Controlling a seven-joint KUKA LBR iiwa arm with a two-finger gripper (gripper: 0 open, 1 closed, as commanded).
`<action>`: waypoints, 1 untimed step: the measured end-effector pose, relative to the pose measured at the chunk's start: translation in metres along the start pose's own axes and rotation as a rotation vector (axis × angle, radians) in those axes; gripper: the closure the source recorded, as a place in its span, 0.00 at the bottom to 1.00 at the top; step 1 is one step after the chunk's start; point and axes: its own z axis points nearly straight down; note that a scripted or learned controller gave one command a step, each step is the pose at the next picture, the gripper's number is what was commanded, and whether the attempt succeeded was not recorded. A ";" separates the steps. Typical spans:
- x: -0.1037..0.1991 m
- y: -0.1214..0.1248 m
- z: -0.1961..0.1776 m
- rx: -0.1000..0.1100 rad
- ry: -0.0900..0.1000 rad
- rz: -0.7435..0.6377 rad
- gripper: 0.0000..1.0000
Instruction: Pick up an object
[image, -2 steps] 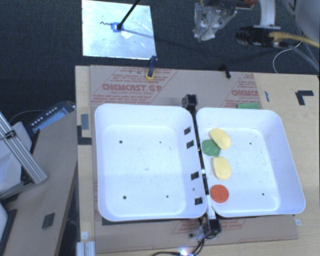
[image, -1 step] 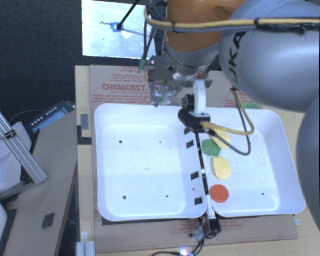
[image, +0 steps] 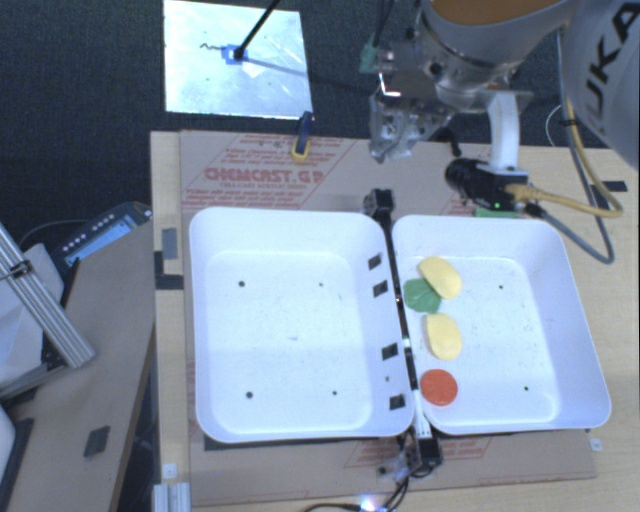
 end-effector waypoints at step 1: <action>0.072 -0.011 -0.067 0.003 0.003 -0.013 1.00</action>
